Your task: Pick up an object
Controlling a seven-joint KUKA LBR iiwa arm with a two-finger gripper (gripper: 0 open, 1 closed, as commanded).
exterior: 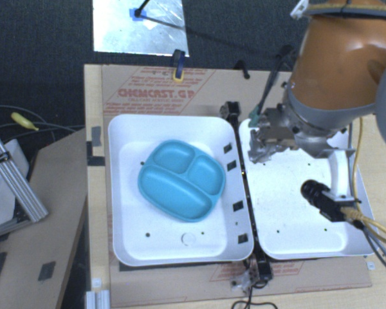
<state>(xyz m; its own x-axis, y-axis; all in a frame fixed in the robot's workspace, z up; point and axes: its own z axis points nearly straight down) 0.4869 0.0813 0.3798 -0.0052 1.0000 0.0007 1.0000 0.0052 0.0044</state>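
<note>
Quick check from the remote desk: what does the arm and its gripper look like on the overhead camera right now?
The arm is a bulky rounded shell, orange on top over grey below. The gripper is a cluttered grey metal assembly. Thin dark cables run up from it, and a yellow cable trails along the right.

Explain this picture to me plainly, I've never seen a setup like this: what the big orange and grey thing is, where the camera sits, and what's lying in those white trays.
The camera looks down at a slant from above the bench. The big shape is a robot arm reaching in from the right; its gripper hangs over the right bin. I see nothing held in it. The left bin holds a blue divided plate, lying flat with three compartments. A black cylindrical part shows over the right bin.
</note>
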